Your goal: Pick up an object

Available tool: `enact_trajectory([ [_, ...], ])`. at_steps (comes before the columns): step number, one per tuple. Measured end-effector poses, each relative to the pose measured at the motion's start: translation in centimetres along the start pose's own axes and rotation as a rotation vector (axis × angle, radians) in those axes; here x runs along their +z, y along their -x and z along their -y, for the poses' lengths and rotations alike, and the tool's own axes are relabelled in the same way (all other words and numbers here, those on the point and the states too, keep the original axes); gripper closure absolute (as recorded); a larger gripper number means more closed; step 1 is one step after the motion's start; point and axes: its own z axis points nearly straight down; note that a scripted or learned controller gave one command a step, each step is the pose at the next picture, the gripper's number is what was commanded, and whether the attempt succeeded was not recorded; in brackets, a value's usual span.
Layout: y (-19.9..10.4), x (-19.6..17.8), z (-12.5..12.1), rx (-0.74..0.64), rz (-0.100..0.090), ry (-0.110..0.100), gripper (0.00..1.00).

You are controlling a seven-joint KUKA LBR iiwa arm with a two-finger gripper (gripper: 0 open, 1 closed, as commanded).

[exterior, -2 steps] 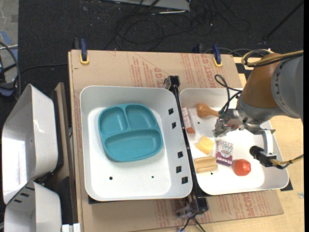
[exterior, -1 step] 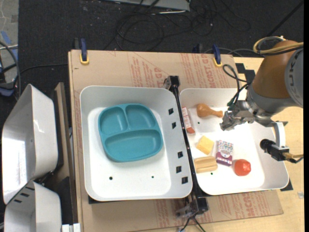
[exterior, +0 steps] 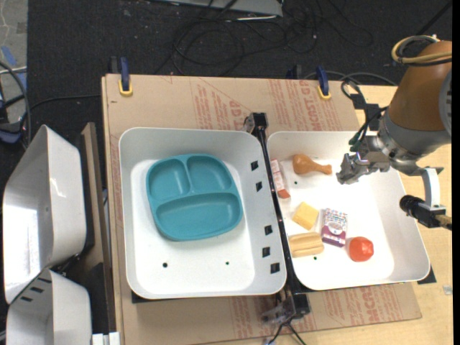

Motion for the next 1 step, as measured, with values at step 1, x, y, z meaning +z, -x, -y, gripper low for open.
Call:
enact_trajectory([
  [1, 0.01, -2.60, -0.11, 0.000, 0.000, -0.001, 1.00],
])
